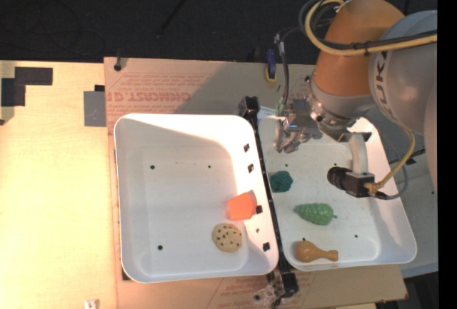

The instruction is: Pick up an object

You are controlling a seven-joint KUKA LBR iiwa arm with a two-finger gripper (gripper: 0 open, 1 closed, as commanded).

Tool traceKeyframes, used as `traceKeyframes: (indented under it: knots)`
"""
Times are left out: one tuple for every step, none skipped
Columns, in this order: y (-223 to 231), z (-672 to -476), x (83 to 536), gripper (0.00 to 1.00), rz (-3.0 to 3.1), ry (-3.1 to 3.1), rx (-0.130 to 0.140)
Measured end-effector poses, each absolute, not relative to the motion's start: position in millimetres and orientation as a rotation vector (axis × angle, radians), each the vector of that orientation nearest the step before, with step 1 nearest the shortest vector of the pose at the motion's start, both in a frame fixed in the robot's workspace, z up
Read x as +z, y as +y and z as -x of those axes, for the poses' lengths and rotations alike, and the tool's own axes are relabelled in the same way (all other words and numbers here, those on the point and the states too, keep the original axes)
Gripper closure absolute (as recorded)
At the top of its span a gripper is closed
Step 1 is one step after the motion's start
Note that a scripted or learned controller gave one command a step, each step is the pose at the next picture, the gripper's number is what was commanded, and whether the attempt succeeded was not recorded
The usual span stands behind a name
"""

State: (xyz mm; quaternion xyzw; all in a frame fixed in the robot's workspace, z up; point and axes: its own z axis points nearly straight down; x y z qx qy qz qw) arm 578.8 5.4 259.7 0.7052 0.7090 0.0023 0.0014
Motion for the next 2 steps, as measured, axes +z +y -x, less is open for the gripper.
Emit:
traceKeyframes:
  knots:
    - [-107.1,-545.1,310.2,1.0,-2.23,2.206,-0.004]
    - [-101.1,-546.3,316.4,1.0,-2.221,2.225,-0.006]
